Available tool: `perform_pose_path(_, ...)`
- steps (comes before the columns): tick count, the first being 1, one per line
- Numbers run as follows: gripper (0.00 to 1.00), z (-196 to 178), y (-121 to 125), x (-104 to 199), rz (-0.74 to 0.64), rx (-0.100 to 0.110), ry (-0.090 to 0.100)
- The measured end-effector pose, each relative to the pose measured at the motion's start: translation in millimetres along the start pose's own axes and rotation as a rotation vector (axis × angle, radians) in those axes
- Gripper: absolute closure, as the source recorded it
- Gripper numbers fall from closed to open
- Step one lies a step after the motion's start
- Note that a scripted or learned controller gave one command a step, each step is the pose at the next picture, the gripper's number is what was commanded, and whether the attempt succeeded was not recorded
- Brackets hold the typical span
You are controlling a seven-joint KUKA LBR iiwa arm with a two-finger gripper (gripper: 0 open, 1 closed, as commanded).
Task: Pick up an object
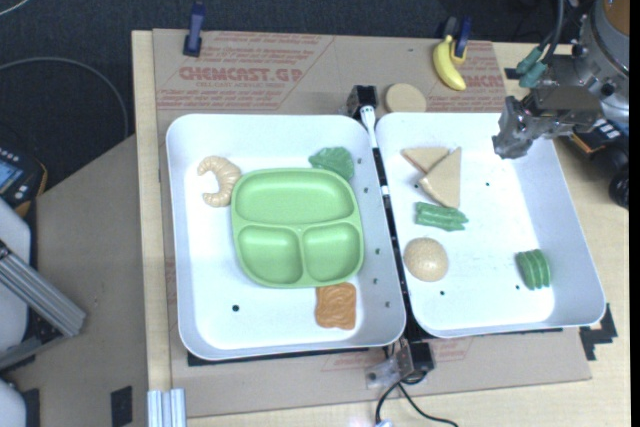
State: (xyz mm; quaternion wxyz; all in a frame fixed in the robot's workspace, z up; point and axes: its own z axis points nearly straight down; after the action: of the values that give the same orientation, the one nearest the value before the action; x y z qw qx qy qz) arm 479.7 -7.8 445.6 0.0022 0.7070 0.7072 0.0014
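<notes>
My gripper (508, 143) hangs over the far right part of the right bin (560, 215), above bare floor. Nothing shows between its fingers. Left of it lie two tan sandwich wedges (436, 170). Below them rest a green bean pod (441, 216) and a round beige bun (427, 258). A green ridged pickle (533, 268) sits near the bin's right wall. In the left bin (190, 245) a green divided plate (297, 225) fills the middle, with a croissant (218, 179) at its left, a green leafy piece (334, 161) above it and an orange waffle piece (337, 305) below it.
A yellow banana (449, 64) and a tan disc (405, 99) lie on the cardboard behind the right bin. Blue clamps (194, 28) hold the board's far edge. Cables and the arm's body crowd the upper right.
</notes>
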Motion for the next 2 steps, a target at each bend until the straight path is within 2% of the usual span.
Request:
perform_pose_path(1,1.0,41.2,-0.9,-8.2,0.003,0.01,0.001)
perform_pose_path(2,1.0,136.4,-2.6,-62.3,0.008,0.016,0.0)
